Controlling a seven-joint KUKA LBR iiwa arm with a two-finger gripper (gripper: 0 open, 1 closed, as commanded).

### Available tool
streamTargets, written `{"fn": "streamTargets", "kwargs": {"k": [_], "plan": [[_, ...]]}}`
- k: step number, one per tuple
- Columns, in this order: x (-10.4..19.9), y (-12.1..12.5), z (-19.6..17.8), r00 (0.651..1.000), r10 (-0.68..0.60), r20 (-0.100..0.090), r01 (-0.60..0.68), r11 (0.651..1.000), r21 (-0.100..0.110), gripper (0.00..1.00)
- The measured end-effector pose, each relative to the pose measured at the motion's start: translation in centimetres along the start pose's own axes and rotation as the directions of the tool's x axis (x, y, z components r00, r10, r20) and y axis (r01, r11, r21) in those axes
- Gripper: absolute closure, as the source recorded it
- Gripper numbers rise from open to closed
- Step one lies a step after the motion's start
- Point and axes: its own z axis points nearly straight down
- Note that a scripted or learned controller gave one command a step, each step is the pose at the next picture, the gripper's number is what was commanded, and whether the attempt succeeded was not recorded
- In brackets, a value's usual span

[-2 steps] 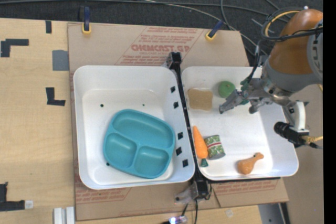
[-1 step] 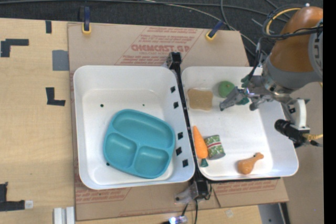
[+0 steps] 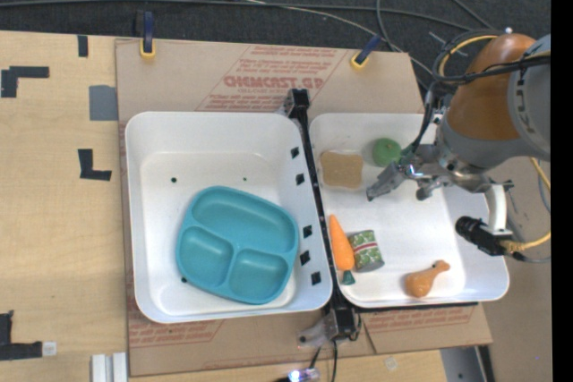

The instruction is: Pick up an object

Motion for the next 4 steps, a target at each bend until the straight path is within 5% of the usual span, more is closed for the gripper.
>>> {"fn": "streamTargets", "kwargs": {"k": [1, 2, 3, 4], "plan": [[-0.2, 0.5, 6.2, 1.0, 0.0, 0.0, 0.0, 1.0, 0.001, 0.0], [-0.1, 0.5, 8.1, 1.0, -0.001, 0.001, 0.001, 1.0, -0.003, 0.0], [-0.2, 0.5, 6.9, 1.0, -0.001, 0.003, 0.001, 1.0, -0.005, 1.0], [-0.2, 0.6, 2.8, 1.0, 0.0, 0.0, 0.0, 1.0, -0.006, 1.0]]}}
